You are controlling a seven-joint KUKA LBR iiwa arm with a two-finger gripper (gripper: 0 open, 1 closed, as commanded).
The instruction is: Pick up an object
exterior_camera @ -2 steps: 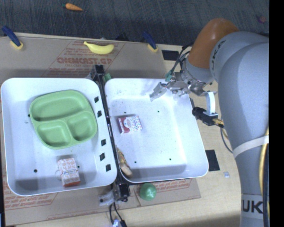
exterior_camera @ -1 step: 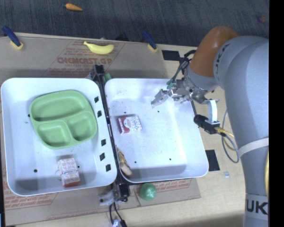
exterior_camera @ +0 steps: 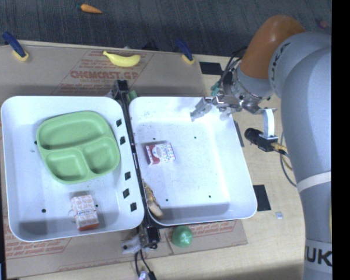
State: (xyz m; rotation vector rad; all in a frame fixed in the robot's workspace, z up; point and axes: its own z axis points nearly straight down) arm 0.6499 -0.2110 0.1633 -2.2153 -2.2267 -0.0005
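A small red and white carton (exterior_camera: 159, 153) lies in the right bin (exterior_camera: 221, 179), near its left wall. My gripper (exterior_camera: 210, 113) hangs over that bin's far right corner, up and to the right of the carton and well apart from it. Its fingers are spread open with nothing between them. In the left bin (exterior_camera: 17, 174) sits a green three-compartment tray (exterior_camera: 79, 144), and a second red and white carton (exterior_camera: 83, 210) lies near the front wall.
A yellow banana (exterior_camera: 122, 58) lies on the cardboard behind the bins. A green ball (exterior_camera: 182, 235) rests in front of the right bin. A tan object (exterior_camera: 152, 203) lies at the divider between the bins. Blue clamps (exterior_camera: 16, 46) hold the cardboard's far edge.
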